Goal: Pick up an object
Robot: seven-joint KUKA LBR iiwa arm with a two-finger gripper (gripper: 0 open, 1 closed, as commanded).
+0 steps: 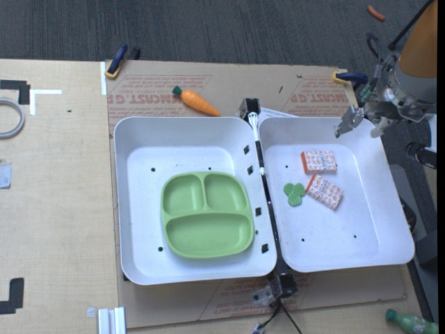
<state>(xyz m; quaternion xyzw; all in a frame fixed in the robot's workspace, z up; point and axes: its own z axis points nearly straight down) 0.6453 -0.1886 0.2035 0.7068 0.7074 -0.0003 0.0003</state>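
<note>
Camera view from above puts my gripper [361,120] over the far right corner of the right bin [389,249], hanging clear of everything in it. Its fingers look spread apart with nothing between them, though they are small from here and I read that with some caution.

I judge this to be the approach step: nothing is grasped yet. Three candidates lie in the right bin. One small patterned packet [319,161] sits closest to the gripper, with its long axis running roughly left to right across the view. A second patterned packet [325,191] lies just below it, tilted, its long axis slanting from upper left to lower right. Just beside that one, on its left, is a small green toy [295,193], a lumpy shape without an obvious long axis that I can make out.

My next move, as I see it, would be to bring the gripper in toward the upper packet, turn the wrist so the fingers close across its short side, then descend.

Off to the left, the other bin [132,145] carries a green divided plate [206,214], and a toy carrot [196,101] lies on the bench behind it.
</note>
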